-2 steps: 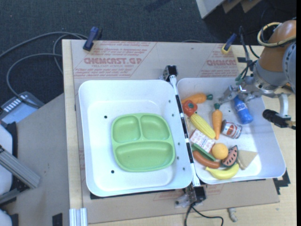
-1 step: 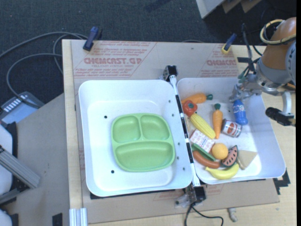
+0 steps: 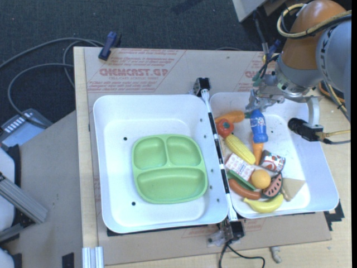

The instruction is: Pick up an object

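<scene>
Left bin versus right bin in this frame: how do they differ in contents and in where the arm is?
The left bin holds one green divided plate, lying flat; the right bin holds a crowded heap of toy food, including a blue bottle, a corn cob and a banana. The tool hangs over the right bin, just above the blue bottle; the left bin has no arm over it. Both are shallow and white.

The right bin (image 3: pixel 321 172) is crowded along its left and near sides with toy food (image 3: pixel 254 175), leaving open floor along its right wall. In the left bin (image 3: pixel 106 149), bare white margin surrounds 1 green tray (image 3: pixel 168 168).
</scene>
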